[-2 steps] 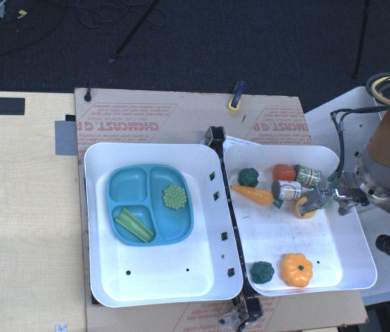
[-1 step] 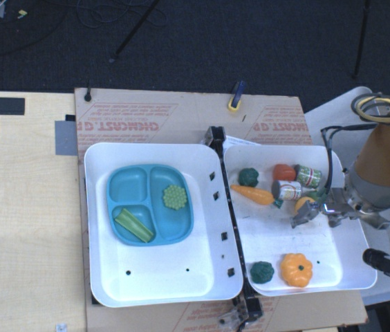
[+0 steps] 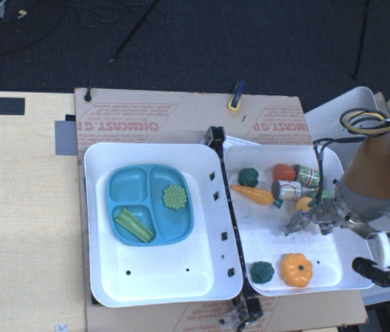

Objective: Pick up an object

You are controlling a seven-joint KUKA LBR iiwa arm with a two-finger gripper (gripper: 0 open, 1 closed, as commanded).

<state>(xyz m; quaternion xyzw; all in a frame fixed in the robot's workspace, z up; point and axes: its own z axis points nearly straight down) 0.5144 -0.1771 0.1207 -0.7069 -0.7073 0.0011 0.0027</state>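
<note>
In the right bin we see the gripper low over the floor, near the carrot and 2 small cans; whether it is released or clenched we cannot tell. We judge the pumpkin light, rigid and smooth, best gripped across its middle.

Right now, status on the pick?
Gripper low in right bin, nothing seen between fingers. Nearest: yellow piece, can, carrot. Pumpkin untouched at front.
</note>
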